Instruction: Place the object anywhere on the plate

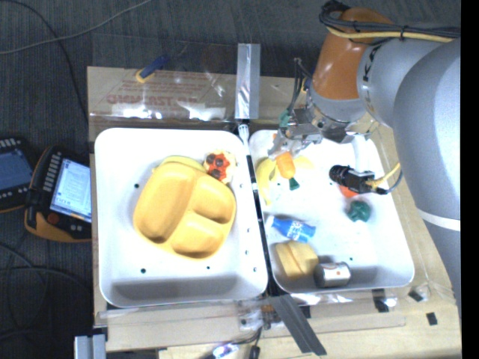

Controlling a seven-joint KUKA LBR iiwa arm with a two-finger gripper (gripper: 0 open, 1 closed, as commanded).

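We are holding our jaws (pixel 288 149) closed on the carrot (pixel 285 165), hovering upper right of the plate (pixel 185 207).

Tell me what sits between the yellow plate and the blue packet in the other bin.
In the camera view, between the yellow plate and the blue packet run the two bins' adjoining rims, then bare white bin floor.

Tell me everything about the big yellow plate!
The yellow plate looks like smooth, shiny plastic, split into three rounded sections, two smaller and one larger. It lies tilted in the left white bin, taking up much of the middle. A small orange and black toy sits at its upper edge, touching or just beside it. The plate's sections hold nothing. The gripper is over the other bin, away from it.
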